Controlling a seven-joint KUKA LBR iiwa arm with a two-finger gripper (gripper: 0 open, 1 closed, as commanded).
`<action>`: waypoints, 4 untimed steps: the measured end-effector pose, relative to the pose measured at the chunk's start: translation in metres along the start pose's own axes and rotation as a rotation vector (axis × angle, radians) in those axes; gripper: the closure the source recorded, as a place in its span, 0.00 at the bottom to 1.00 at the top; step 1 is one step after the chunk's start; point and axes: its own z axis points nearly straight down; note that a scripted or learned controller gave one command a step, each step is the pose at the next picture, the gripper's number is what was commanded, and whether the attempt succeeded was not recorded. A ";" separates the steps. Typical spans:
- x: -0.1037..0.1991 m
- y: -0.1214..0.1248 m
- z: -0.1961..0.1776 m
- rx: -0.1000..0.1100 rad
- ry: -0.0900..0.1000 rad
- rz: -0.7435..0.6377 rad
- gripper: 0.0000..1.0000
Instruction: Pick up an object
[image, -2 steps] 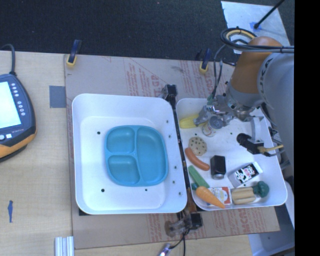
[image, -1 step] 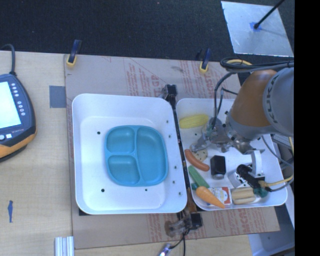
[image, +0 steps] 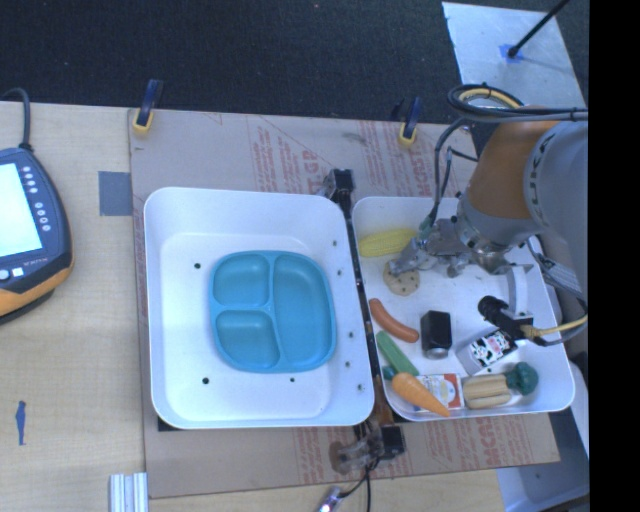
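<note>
Wood-grained desk (image: 80, 340) carries two shallow white bins side by side, the left bin (image: 170, 300) holding a blue divided plate (image: 272, 310) and the right bin (image: 560, 385) crowded with toy food and small items. Reaching in from the right, the grey arm with its orange band (image: 510, 170) has its gripper (image: 428, 255) low over the upper part of the right bin, close beside a yellow corn cob (image: 386, 242) and just above a round cookie (image: 403, 283). Lower in that bin lie a sausage (image: 393, 320), a black block (image: 436, 332), a carrot (image: 419, 393) and a wooden piece (image: 488, 390). By my reading the step in hand is the approach to a grasp, with the cookie or the corn as likely target; the next move calls for settling squarely on one item and closing, then lifting clear. How far the jaws stand apart I cannot tell, and nothing can be seen held between them.
</note>
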 end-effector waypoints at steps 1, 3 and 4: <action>0.015 -0.084 -0.031 0.005 0.000 0.000 0.00; -0.023 -0.085 -0.008 0.010 -0.001 -0.005 1.00; -0.092 -0.073 -0.085 0.003 -0.001 0.002 1.00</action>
